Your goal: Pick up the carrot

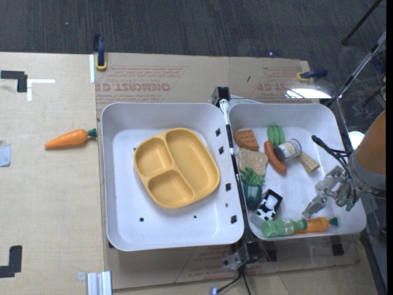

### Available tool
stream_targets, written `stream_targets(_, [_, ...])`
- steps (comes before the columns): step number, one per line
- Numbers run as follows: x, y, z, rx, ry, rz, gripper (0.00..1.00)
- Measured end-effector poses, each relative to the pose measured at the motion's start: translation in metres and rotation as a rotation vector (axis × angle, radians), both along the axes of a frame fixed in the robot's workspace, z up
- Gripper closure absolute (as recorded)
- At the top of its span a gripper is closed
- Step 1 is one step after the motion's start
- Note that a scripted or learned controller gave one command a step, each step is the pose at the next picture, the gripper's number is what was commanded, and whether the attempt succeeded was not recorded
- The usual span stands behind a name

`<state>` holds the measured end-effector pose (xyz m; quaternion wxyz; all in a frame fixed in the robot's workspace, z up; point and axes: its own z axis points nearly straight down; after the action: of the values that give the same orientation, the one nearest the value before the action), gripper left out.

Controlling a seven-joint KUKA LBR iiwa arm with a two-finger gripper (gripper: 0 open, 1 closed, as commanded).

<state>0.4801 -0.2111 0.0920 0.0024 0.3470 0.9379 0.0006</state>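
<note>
Approach step. Gripper (pixel 319 203) low over right bin (pixel 334 118), fingers apart, nothing between them. A carrot (pixel 310 225) lies along that bin's front wall, just below the fingers, next to a green bottle (pixel 279 228). Another carrot (pixel 67 139) lies on the surface left of left bin (pixel 113 183). Next: descend, straddle the near carrot, clamp.

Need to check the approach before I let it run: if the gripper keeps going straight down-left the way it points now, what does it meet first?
Most likely the carrot lying along the right bin's front wall, just beyond the gripper. Height is unclear from this slanted view.
</note>
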Motion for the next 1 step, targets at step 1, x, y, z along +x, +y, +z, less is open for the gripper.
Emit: stream_targets(1, [-0.0004, 0.0288, -0.0004, 0.001, 0.003, -0.102, 0.0])
